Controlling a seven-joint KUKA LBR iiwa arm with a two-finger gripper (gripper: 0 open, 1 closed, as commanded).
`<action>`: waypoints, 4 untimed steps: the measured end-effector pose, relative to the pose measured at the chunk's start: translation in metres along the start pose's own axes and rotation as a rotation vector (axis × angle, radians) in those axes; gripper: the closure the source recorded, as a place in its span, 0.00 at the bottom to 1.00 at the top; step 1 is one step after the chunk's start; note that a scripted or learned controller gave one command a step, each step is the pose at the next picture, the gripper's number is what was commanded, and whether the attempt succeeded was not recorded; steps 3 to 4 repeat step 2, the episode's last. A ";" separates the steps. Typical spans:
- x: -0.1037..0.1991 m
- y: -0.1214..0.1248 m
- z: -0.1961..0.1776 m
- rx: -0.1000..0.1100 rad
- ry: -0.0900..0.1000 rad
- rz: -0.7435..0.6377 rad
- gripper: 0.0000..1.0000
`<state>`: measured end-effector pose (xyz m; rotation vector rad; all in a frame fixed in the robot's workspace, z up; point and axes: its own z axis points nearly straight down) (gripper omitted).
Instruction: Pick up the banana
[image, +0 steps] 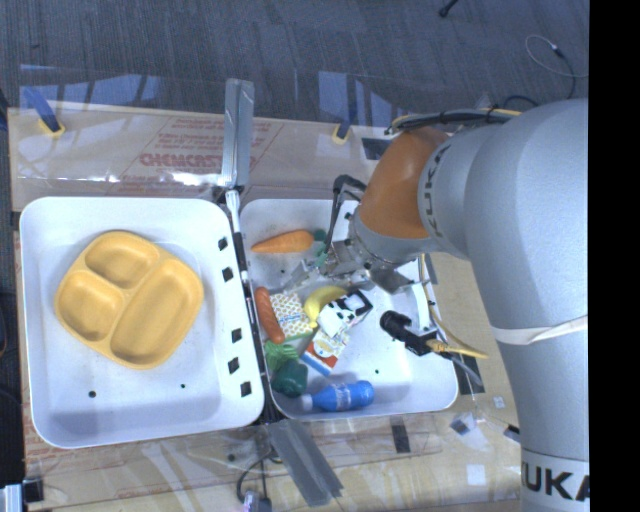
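Banana (322, 298) lies mid-bin in the right bin (440, 395), among clutter — not lifted yet. Gripper (335, 262) sits low just above it, toward the bin's far edge; whether its claw is apart or together, I cannot tell. Left bin (40, 400) carries a yellow tray (128, 296) — dark carpet (300, 40) beyond the bench.

I'm watching through one fixed camera above the bench, looking down slantwise on both white bins (40, 300), arm (520, 230) entering right.
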<state>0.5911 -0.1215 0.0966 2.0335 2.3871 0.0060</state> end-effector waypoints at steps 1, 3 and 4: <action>0.029 -0.037 0.000 -0.003 -0.001 0.048 0.00; 0.030 -0.036 -0.011 -0.002 -0.001 0.043 1.00; 0.030 -0.036 -0.011 -0.002 -0.001 0.043 1.00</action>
